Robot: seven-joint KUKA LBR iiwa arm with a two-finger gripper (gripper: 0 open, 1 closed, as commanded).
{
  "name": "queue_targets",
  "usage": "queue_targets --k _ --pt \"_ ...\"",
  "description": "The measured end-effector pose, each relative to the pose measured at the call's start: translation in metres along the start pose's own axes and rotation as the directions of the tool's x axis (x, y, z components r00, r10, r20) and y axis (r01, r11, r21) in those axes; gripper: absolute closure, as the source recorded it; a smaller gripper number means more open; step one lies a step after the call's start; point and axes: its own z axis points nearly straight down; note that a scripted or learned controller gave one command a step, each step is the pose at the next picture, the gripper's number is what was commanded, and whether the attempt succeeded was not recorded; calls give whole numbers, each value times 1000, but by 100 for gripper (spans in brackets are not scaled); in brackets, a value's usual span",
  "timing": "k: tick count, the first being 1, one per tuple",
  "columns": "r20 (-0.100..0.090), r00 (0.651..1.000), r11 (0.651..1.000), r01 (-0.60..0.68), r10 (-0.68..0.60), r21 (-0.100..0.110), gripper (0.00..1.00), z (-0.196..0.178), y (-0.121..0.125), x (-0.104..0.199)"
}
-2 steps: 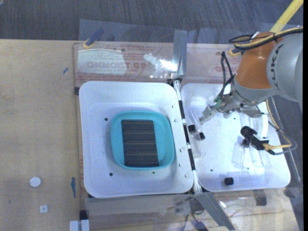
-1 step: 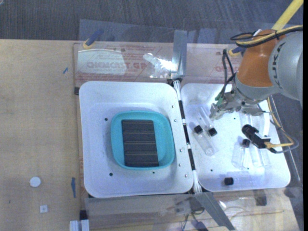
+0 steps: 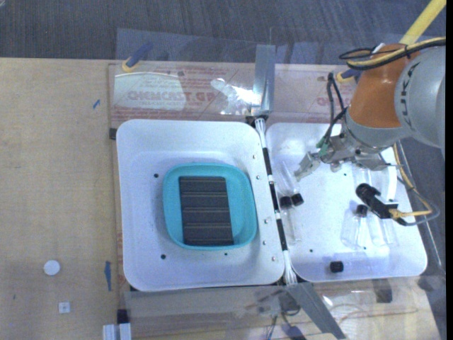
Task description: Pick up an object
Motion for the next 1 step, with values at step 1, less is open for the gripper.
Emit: queue_targets --k 1 --pt "1 1000 1000 -18 18 -1 0 -63 69 78"
